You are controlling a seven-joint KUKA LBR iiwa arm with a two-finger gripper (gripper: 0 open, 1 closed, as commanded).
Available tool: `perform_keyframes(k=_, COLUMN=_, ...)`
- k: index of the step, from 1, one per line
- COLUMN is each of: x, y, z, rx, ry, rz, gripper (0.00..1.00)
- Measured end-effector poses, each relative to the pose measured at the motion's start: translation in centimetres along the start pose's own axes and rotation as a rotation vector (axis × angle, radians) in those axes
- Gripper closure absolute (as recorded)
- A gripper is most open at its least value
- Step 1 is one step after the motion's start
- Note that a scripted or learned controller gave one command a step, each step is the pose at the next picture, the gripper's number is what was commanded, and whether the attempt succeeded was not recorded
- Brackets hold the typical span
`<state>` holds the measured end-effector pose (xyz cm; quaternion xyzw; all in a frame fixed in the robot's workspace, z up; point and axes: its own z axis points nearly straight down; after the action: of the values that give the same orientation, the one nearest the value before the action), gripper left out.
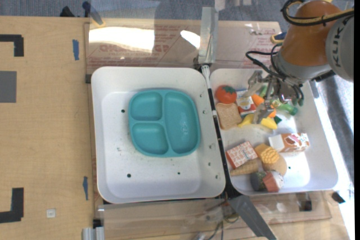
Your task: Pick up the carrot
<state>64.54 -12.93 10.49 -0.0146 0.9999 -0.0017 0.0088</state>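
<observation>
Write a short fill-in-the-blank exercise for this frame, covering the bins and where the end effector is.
1. The teal divided plate lies in the ____ bin.
2. The toy food is piled in the ____ bin.
3. The end effector hangs over the ____ bin.
4. The teal divided plate has ____ compartments.

Missing words: left; right; right; three
</observation>
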Motion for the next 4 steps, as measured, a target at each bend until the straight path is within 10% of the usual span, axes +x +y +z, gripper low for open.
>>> perform_keyframes(k=4, x=-1.4, y=-1.9, z=0.1, rx=-0.01, ry=0.017, rz=-0.106, gripper=0.0)
